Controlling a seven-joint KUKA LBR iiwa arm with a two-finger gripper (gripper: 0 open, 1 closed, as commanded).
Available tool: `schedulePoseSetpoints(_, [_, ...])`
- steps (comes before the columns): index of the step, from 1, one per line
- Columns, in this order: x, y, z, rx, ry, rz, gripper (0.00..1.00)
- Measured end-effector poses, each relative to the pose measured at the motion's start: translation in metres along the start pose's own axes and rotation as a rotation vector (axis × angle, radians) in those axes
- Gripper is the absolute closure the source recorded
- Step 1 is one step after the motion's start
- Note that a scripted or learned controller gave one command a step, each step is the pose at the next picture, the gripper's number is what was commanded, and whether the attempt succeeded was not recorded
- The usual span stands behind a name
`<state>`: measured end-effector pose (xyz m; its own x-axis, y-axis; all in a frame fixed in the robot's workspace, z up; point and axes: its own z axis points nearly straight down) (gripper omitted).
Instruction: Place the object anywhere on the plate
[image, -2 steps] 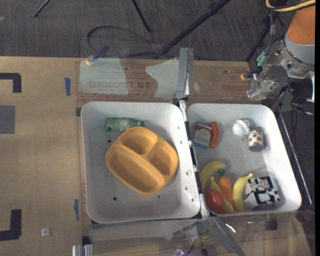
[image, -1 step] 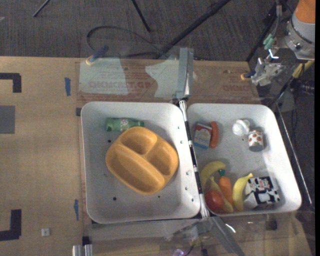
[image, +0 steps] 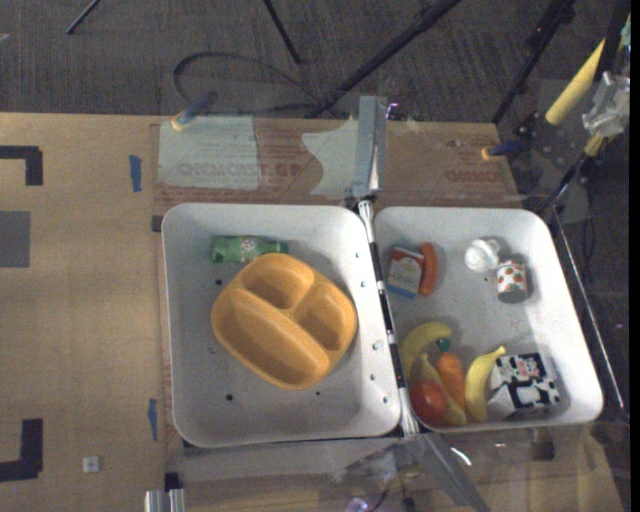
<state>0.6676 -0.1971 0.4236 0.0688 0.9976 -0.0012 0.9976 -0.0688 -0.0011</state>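
An orange plate (image: 283, 318) with three compartments lies in the left bin (image: 190, 380), slightly turned, with nothing on it. A green bottle (image: 247, 247) lies on its side just beyond the plate's far edge, touching or nearly touching it. The right bin (image: 560, 300) holds several small items: a red and white carton (image: 405, 271), an orange-red sausage shape (image: 429, 268), a white cup (image: 482, 255), a dotted mug (image: 512, 281), two bananas (image: 425, 340) (image: 482, 382), a carrot (image: 451, 372), a red fruit (image: 428, 401) and a black and white carton (image: 526, 384).
A metal divider rail (image: 367, 170) runs between the bins at the back. Tripod legs and cables cross the dark floor behind the bench. Blue tape marks (image: 134, 172) sit on the cardboard left of the bins.
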Motion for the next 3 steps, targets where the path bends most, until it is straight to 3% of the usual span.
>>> schedulePoseSetpoints(1, [0.0, 0.0, 0.001, 0.002, 0.0, 0.0, 0.0])
schedulePoseSetpoints(2, [0.002, 0.002, -0.007, 0.003, -0.002, -0.003, 1.0])
schedulePoseSetpoints(3, [0.04, -0.003, 0.02, 0.005, 0.002, -0.104, 1.0])
